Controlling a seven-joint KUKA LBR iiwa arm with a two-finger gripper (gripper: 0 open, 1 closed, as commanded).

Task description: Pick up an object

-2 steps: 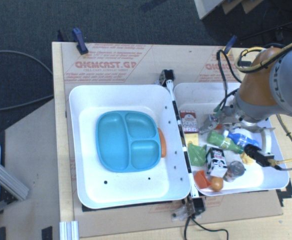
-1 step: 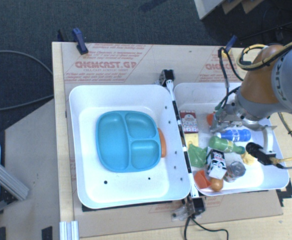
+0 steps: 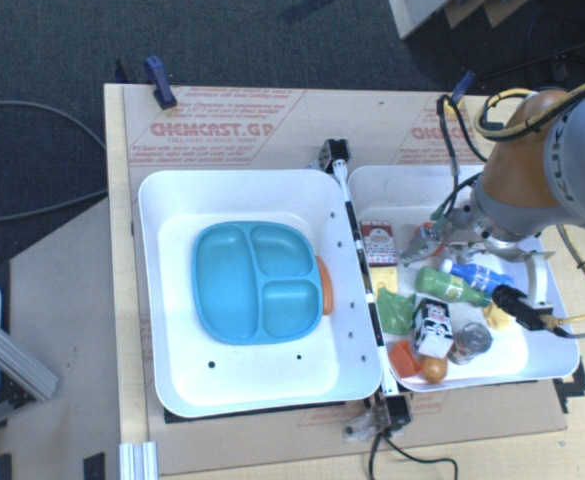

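Mid-reach over the right bin (image 3: 547, 366), gripper (image 3: 440, 236) lowered among the clutter near the bin's upper left, just above a green bottle (image 3: 450, 285) lying on its side. State of the gripper: cannot tell, hidden under the wrist and the grey-and-orange arm (image 3: 532, 163). Nothing seen clamped, so no grasp to claim.

Candidates crowded together in the right bin: green bottle beside a blue-and-white bottle (image 3: 479, 273), a small black-and-white carton (image 3: 433, 328) below, a shiny silver piece (image 3: 472, 338) next to it, an orange ball (image 3: 433, 369) and a red piece (image 3: 404, 358) at the near edge, a red-and-white packet (image 3: 376, 244) against the left wall. Left bin (image 3: 172, 268) holding a blue divided plate (image 3: 257, 280), with an orange strip (image 3: 325, 286) touching its right rim.

Likely step: approach or descent toward a pick, not yet a lift. Next move calls for settling squarely on one item, probably the green bottle, closing across its narrow width, then rising straight without dragging neighbours.
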